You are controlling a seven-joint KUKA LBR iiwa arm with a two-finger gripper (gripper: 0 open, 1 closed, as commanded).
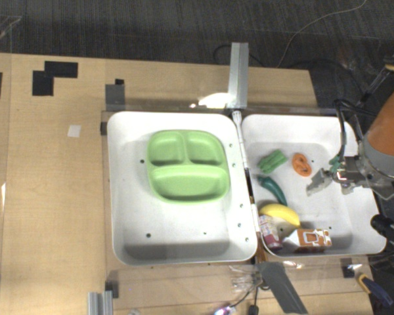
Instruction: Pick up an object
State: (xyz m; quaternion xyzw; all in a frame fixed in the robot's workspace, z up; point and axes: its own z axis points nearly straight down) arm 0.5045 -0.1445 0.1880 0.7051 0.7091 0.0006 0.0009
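1. I am reaching in from the right, and my gripper (323,181) is hanging over the right bin (328,125), toward its right-hand half.
2. My fingers are too small and blurred here; I cannot tell whether they are spread or pressed together, and nothing is showing between them.
3. Just to my left, the orange piece (302,164) is lying on the bin floor, apart from my tips, with bare white floor between us.
4. Farther left, past the orange piece, the light green object (272,161) is sitting near the bin's left wall, and the dark green curved piece (273,189) is lying just below it.
5. Down and to the left of me, the yellow banana (280,214) is resting by the bottom left corner, touching a crowded cluster there.
6. Below me, the brown and white packet (313,239) is lying along the bin's bottom edge.
7. Open floor is running above me to the far wall, and directly beneath me.
8. Well to my left, beyond the divider, the left bin (128,195) is holding a green divided plate (186,165), with bare floor around it.
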